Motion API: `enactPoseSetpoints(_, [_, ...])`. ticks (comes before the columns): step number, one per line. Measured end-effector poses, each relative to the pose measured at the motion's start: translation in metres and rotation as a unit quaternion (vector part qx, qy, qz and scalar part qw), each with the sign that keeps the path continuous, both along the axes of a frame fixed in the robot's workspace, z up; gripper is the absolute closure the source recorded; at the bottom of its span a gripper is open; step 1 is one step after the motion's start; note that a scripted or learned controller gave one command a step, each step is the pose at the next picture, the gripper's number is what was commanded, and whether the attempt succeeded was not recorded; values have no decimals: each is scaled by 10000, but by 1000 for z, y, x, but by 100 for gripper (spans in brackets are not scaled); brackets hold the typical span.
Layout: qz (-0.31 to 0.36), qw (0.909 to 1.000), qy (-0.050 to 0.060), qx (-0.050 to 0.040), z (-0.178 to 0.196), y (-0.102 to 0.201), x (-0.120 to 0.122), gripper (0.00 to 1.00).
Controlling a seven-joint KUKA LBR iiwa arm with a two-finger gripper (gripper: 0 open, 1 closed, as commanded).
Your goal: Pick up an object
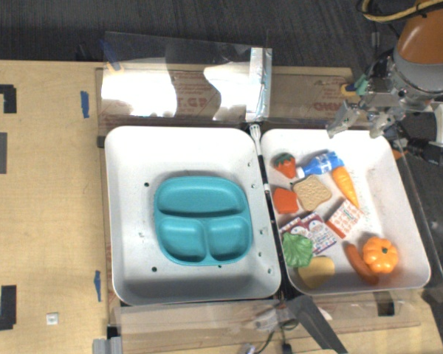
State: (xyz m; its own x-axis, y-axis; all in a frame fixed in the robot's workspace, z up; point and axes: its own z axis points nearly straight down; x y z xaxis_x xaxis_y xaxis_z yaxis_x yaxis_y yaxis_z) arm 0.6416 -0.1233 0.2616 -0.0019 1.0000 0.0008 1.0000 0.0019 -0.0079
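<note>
**Two bins, toy food lot, arm above the far edge**

Writing: the cardboard strip (pixel 317 87) behind the bins carries red print, too blurred to read. Two small cartons in the right bin (pixel 410 198) bear printed labels, a red-and-white carton (pixel 345 219) and a purple-and-white carton (pixel 315 231); neither label is legible.

Room and edges: the left bin (pixel 125 198) holds a teal divided tray (pixel 203 218) near its middle, with bare white floor all round it. The right bin is crowded in its left and middle parts; a bare strip runs along its right wall. The gripper (pixel 362 126) hangs over the far rim of the right bin, apart from every item, with nothing between its fingers; they look parted.

Items, right bin, plastic toy food:
- strawberry (pixel 284 164), red, at the far left
- bottle (pixel 319 164), blue and white, lying down beside the strawberry
- carrot (pixel 345 184), orange, tapered, touching the bottle
- cracker (pixel 311 192), tan, square, speckled
- red-orange block (pixel 285 200), against the left wall
- lettuce (pixel 296 249), green, crinkled
- potato (pixel 317 270), yellow-brown, smooth, at the near edge
- pumpkin (pixel 380 255), orange, ribbed, with a red sausage (pixel 358 262) just beside it

A clear plastic sheet (pixel 184 87) lies behind the left bin, glaring.
</note>
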Motion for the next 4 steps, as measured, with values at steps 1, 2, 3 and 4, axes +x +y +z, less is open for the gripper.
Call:
enactPoseSetpoints(1, [-521, 9986, 73, 8, -157, -53, -32, 0])
enactPoseSetpoints(2, [-516, 9987, 15, 5, -143, -53, -28, 100])
enactPoseSetpoints(3, [-517, 9987, 20, 6, -143, -53, -28, 0])
enactPoseSetpoints(4, [-765, 9970, -92, 3, -171, -59, -50, 0])
